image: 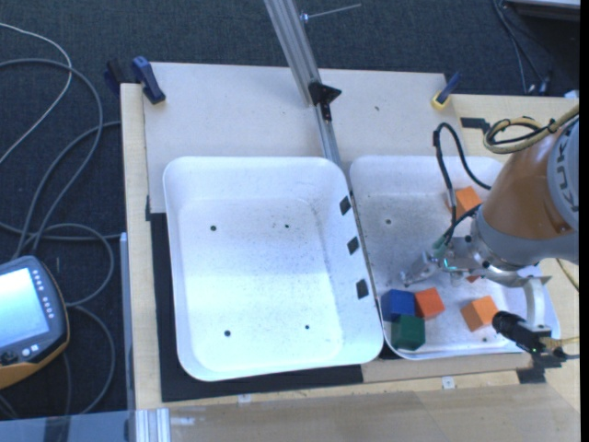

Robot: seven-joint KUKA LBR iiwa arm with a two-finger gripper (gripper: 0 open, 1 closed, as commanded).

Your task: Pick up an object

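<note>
The right bin point(386, 191) holds several small blocks near its front edge: a blue block point(398, 302), an orange-red block point(429, 302), a green block point(409, 331) and an orange block point(479, 312). Another orange block point(467, 198) lies further back, partly hidden by the arm. My gripper point(425, 267) hangs low over the right bin, just behind the blue and orange-red blocks. Nothing is visibly held in it.
The left bin point(184, 201) stands beside the right one. A slanted metal pole point(294, 44) runs down to the gap between the bins. Black cables point(446, 155) loop off the arm above the right bin. A teach pendant point(28, 311) lies at the far left.
</note>
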